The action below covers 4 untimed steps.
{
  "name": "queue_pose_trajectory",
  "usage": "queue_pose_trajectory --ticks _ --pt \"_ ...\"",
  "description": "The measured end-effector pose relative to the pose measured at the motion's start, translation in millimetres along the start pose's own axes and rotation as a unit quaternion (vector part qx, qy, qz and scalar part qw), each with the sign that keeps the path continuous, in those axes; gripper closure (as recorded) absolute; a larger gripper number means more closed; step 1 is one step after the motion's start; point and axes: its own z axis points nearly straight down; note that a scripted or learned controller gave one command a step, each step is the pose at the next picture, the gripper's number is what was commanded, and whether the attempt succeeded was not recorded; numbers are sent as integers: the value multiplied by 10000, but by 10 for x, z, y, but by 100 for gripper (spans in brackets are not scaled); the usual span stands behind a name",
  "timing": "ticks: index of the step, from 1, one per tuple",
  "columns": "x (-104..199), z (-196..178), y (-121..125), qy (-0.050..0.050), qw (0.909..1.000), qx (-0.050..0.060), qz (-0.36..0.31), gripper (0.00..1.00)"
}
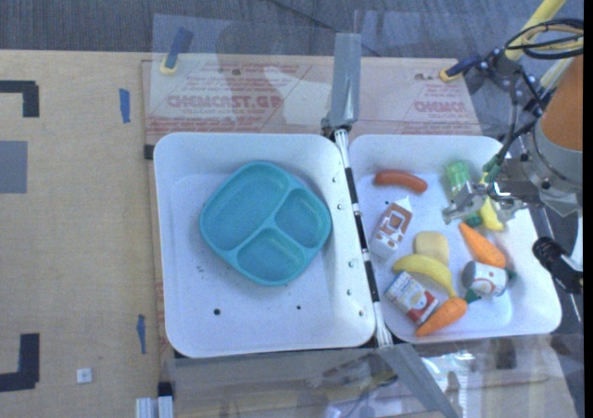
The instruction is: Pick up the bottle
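Found the bottle (457,174) in the right bin (530,307), toward the back wall, to the right of the sausage (400,182) and apart from it. Took it for the small green piece, pale at one end; too small and blurred to make out a cap or neck for certain.

Placed the gripper (466,207) just in front of the bottle, low over the bin floor, hanging from the grey arm (560,133) reaching in from the right. Could not tell the gripper's state, spread or pressed together. Saw nothing held in it. Could not tell either touching or merely close to the bottle.

Noted a small yellow piece (492,216) and a carrot (483,245) just beside the gripper on the near side, close enough to get caught up in a grab.

Judged the bottle a light plastic toy: stiff, hollow, in no danger of breaking, but smooth and rounded, so likely to roll or squirt out under an off-centre pinch. Judged the best hold across the middle of the body, square to the long axis, with the squeeze centred and firm rather than at the narrow end. Expected little resistance to lifting, given so slight a weight.

Left the other bin (185,314), with the blue plate (266,221), out of account.
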Motion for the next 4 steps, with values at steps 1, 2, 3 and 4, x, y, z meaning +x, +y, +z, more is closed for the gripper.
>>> queue_pose_trajectory --ticks 1,2,3,4 --pt "98 16 845 -7 9983 -17 587 0" --pt "-248 364 1134 -10 9948 -21 1023 0" --pt "-741 1147 1141 -5 9959 -4 901 0" --pt "-640 1572 1196 45 9980 -96 625 0"
